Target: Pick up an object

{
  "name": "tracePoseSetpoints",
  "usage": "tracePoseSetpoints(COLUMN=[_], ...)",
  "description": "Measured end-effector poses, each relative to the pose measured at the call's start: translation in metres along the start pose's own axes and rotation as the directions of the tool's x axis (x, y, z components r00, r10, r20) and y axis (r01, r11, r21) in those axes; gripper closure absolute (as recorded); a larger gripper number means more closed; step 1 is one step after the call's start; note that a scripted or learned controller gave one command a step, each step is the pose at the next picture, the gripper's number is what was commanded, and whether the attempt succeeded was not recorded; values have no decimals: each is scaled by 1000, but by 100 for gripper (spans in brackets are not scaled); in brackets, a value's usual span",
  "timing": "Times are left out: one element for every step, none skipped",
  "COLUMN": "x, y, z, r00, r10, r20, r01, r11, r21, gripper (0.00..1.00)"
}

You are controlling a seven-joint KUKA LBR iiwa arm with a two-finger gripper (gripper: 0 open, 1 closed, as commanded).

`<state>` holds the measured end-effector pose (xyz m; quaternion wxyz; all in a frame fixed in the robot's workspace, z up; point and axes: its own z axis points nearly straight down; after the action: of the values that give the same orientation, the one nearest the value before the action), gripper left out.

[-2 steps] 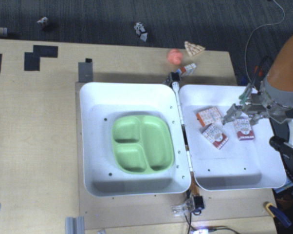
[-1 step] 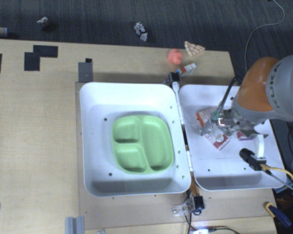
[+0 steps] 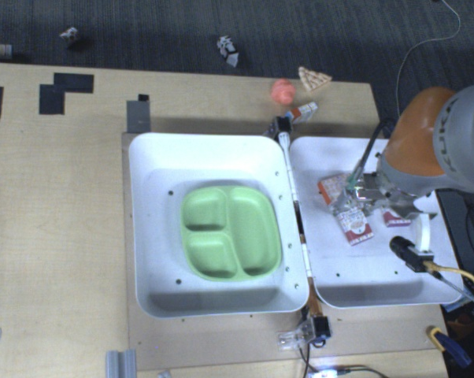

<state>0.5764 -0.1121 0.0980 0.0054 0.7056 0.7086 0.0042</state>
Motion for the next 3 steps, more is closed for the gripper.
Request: tracePoseSetpoints(x=[72,106,106], y=[-63,-87,-86], z=[-88,-109,-120], r00=[1000,1000,1000], r10=[0,0,-3], r20=[-3,-3,-4], r01=[0,0,3], r11=[1000,1000,1000], r21=[10,12,9], gripper=[100,100,100])
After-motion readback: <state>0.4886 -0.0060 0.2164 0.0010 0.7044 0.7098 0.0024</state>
